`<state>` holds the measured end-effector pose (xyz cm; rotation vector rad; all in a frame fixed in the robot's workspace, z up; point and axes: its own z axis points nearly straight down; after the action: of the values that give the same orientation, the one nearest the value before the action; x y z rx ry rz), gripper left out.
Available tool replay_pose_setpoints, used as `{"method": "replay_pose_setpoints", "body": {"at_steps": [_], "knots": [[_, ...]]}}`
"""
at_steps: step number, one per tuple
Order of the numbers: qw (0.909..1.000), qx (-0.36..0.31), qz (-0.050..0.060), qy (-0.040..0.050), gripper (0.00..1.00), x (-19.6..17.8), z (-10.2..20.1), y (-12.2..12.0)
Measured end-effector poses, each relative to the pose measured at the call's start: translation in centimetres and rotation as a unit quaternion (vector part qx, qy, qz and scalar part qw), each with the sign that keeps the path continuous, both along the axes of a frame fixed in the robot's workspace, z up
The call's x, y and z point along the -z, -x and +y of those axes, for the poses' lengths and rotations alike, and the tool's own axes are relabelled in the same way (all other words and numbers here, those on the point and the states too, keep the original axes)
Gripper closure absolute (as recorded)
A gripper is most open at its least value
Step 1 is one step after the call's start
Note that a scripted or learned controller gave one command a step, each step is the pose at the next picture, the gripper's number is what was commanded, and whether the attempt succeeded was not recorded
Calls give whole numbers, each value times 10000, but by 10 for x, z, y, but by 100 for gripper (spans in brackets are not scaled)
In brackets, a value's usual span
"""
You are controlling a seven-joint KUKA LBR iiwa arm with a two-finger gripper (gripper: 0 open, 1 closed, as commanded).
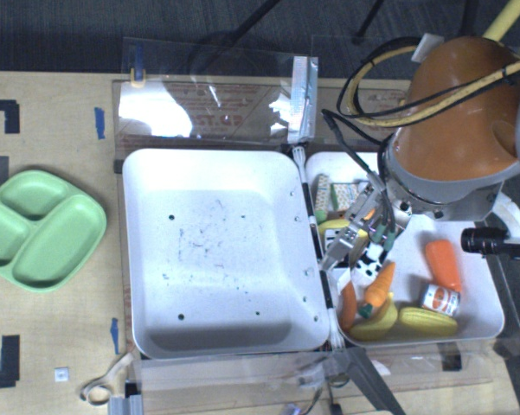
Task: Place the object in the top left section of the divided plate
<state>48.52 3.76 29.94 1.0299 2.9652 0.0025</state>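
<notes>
Nearest the camera, along the front of the right bin (493, 322), lie a banana (415, 320), a carrot (374, 294), a small can (440, 300) and an orange piece (443, 264). Just behind them the gripper (353, 234) hangs low over the bin's left side among small items; whether it is open or grips anything cannot be told. The left bin (216, 240) sits beside it. Far left on the worktop (52, 111) rests the green plate (41, 228), well apart. The picking step seems in hand; next, a secure grasp, then a carry across to the plate's top left section.

A robotics lab: taped bench (52, 102), 2 white bins (216, 240), cables (389, 67).
</notes>
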Motion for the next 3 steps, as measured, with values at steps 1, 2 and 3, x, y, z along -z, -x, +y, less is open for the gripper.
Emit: {"method": "replay_pose_setpoints", "body": {"at_steps": [1,2,3], "knots": [[9900,-1410,-23,6,0,-108,20,4],[9464,-3229,-31,11,0,-137,59,5],[9509,-3094,-9,3,0,-33,124,6]]}}
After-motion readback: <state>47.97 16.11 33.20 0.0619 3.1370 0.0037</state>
